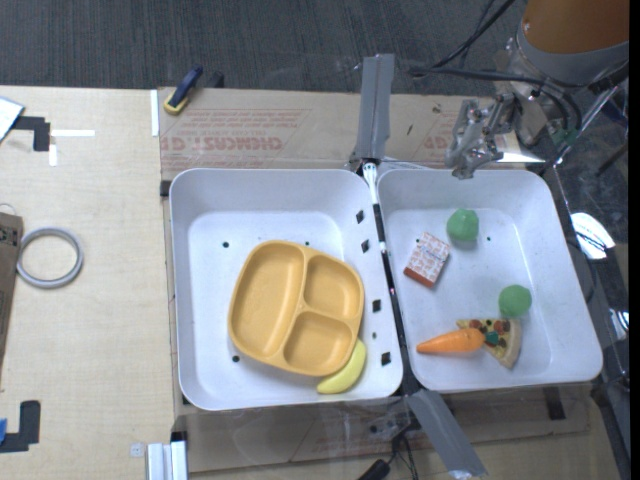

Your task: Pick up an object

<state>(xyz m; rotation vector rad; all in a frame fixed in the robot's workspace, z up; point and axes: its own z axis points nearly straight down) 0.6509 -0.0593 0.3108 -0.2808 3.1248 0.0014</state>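
Our fingers (468, 158) hung over the far rim of the right bin (560, 358); whether they were parted or closed we could not tell, and nothing showed between them. We judged the arm was poised high to choose a target, since every candidate lay below it. A green ball (462, 225) sat nearest, toward the bin's far edge, with a small box (427, 260) beside it. A second green ball (514, 300) rested near the right wall, and a carrot (451, 343) and pizza slice (503, 340) touched along the near edge. The left bin (200, 218) carried a yellow plate (296, 308), a banana (343, 373) tucked against its near corner. A tape roll (47, 257) lay on the counter (90, 348) at its left edge; dark carpet lay beyond.
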